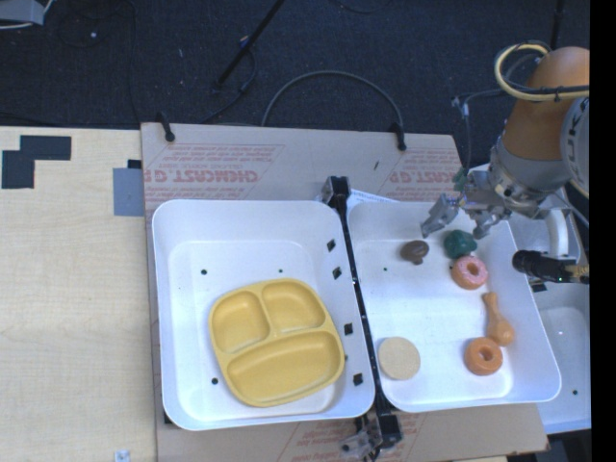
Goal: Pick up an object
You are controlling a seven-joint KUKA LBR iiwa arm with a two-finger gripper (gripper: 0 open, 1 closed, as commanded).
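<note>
Gripper hangs w/ fingers spread, nothing between them, just above green toy at right bin's far side. Pink donut just beside it. Toy prob light, hard, rounded; grip across middle.

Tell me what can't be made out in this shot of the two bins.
- Gripper, camera view: too small and blurred to tell how it is set.
- Green object, camera view: sits just under the gripper; shape blurred, kind unclear.
- Brown lump, camera view: too small to identify.
- Arm, camera view: cut off by the right edge.
</note>
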